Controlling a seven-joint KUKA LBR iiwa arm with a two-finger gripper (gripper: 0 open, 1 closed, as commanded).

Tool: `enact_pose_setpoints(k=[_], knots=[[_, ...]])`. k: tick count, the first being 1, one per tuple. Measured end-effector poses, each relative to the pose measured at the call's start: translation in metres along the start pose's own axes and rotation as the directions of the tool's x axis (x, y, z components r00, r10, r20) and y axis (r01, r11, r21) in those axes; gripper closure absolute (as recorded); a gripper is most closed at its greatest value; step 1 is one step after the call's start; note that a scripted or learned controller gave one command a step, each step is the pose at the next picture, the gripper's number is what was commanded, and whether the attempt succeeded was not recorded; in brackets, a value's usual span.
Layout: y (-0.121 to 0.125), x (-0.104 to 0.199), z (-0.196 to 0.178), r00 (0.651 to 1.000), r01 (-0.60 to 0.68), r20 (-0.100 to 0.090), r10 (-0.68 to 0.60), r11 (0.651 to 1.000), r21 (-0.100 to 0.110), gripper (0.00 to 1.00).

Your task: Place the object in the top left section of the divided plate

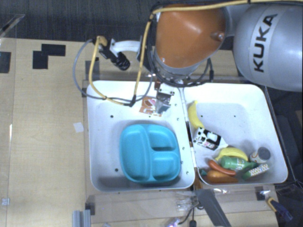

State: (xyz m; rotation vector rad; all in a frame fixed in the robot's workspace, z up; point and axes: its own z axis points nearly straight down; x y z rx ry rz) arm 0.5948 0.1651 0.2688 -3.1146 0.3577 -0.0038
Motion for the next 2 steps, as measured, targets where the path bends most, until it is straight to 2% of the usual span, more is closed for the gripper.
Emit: enact_pose_setpoints(k=[2], knots=[[-0.004, 0.001, -0.022, 1.0, -0.011, -0.004, 0.011, 1.0, 0.015, 1.0]])
